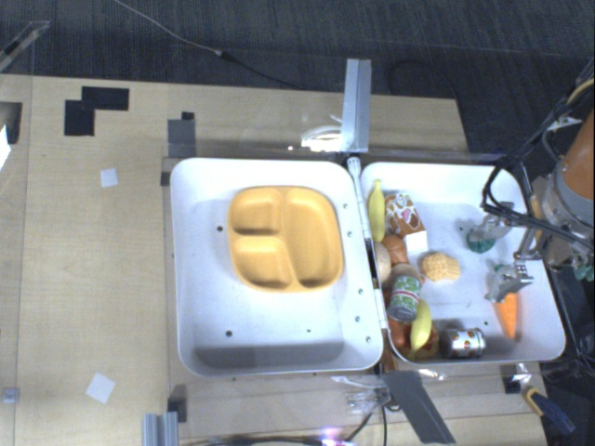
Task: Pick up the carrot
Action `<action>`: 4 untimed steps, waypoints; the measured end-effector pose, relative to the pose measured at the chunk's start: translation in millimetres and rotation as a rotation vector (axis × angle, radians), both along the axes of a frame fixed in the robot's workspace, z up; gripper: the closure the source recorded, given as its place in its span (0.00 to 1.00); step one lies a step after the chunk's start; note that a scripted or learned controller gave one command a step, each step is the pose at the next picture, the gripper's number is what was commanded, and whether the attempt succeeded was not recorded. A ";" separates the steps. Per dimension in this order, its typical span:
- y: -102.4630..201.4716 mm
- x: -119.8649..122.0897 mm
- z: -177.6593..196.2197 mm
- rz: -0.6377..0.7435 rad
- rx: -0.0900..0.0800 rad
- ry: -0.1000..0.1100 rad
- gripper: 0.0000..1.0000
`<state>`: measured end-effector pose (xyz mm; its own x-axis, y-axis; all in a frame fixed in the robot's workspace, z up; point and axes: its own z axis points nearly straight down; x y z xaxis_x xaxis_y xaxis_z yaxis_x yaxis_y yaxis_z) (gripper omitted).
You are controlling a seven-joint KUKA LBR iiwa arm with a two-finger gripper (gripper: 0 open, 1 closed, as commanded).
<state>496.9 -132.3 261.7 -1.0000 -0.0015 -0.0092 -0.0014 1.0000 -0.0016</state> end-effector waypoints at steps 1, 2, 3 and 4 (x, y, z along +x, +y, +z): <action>-30.6 5.2 -133.6 -0.041 0.002 0.006 0.00; -65.7 2.3 -167.9 -0.051 -0.007 -0.032 0.00; -64.4 0.6 -158.2 -0.044 -0.006 -0.021 1.00; -63.3 4.3 -146.3 -0.037 -0.008 -0.031 1.00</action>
